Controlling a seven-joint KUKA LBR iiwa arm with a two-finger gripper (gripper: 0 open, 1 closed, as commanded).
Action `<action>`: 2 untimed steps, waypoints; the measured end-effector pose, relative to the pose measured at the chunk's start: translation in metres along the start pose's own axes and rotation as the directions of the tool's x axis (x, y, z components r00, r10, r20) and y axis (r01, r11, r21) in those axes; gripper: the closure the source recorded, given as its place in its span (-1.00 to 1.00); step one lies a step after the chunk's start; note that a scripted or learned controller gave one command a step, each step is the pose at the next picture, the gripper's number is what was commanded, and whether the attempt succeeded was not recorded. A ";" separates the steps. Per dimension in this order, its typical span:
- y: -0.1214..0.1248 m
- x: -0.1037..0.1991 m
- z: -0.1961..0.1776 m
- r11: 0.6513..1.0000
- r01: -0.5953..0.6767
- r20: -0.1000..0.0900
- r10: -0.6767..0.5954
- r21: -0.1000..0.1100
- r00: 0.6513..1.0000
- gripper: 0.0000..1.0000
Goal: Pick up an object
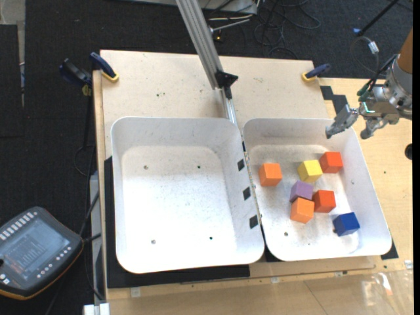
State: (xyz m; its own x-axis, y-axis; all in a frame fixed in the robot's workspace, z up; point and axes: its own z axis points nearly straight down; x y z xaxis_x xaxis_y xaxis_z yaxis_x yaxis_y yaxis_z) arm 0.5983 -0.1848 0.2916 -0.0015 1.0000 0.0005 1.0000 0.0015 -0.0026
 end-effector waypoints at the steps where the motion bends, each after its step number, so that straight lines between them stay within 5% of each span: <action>1: 0.001 0.000 -0.001 1.000 0.001 0.001 -0.001 -0.002 1.000 -1.00; 2: 0.001 0.011 0.052 1.000 0.002 0.000 -0.002 0.002 1.000 -1.00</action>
State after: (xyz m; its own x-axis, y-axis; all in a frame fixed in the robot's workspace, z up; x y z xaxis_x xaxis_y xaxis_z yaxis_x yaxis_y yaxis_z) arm 0.5996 -0.1738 0.2391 -0.0031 1.0000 0.0007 1.0000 0.0031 -0.0049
